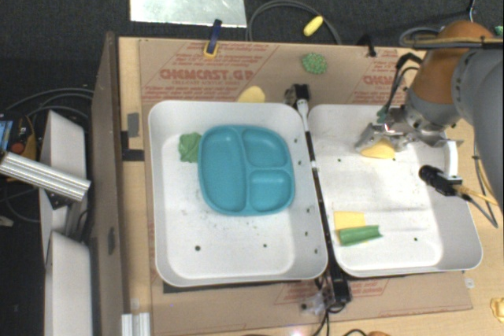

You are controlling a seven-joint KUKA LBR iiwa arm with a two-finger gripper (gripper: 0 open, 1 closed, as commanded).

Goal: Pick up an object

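Yellow piece [379, 152] under hand [381, 137] | green stick [360, 234] apart | blue tray [245, 170] left bin

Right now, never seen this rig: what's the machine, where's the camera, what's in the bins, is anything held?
One fixed camera looks down at a slant on a bench with two shallow white bins side by side. The machine is a grey robot arm with an orange band, reaching in from the right. Its gripper is low in the right bin, right at a yellow object; whether it actually holds that object cannot be told from here. Nearer the front of the same bin lie a yellow block and a green piece, touching. The left bin holds a blue divided plate with a small green item at its left edge.
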